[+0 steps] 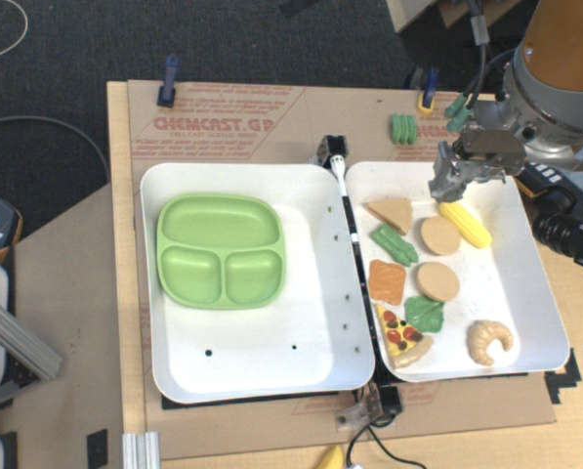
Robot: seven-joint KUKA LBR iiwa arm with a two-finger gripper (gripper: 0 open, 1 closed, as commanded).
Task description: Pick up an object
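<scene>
Right now gripper [454,186] hangs just above yellow corn [465,224], grip state can't tell.

A cardboard sheet [223,115] printed with red lettering covers the table [66,252]. A blue clamp [167,79] grips its edge at eleven o'clock, another clamp [428,88] at one o'clock, with a small green piece [403,129] just beside it. A black clip [332,149] sits at twelve o'clock. A cable [3,22] loops on the dark floor [223,27].
</scene>
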